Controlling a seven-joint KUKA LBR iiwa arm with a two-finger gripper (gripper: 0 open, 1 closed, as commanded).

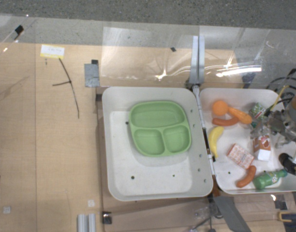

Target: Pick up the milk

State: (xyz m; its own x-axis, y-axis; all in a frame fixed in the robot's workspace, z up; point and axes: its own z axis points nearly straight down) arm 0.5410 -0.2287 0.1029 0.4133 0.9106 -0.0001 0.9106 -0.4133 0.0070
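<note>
1. two white bins sit side by side on the bench; the left bin point(114, 178) holds a green tray point(160, 128) with three hollows, nothing in them
2. the right bin point(225, 185) is crowded with toy food, and the arm point(295, 105) reaches in over its right edge
3. the gripper point(276, 124) hangs above the bin's right side, just up and right of the milk; from where i stand i cannot tell how it is set, and nothing looks caught in it
4. a carrot point(228, 111) lies at the top, a red sausage point(225, 122) just under it, a banana point(214, 140) along the left wall
5. the milk point(262, 148), a small brown-and-white carton, stands right of middle in this bin, free of the gripper
6. close round it: a pink pack point(240, 156) to its left, a green bottle point(266, 180) and another sausage point(245, 177) below
7. a small green can point(257, 110) sits above the milk, near the gripper
8. risk as i see it: the carton is hemmed in, so a descent slightly off could nudge the pink pack or can, or tip the milk over
9. a grip on the carton's corner could let it slip on the lift
</note>
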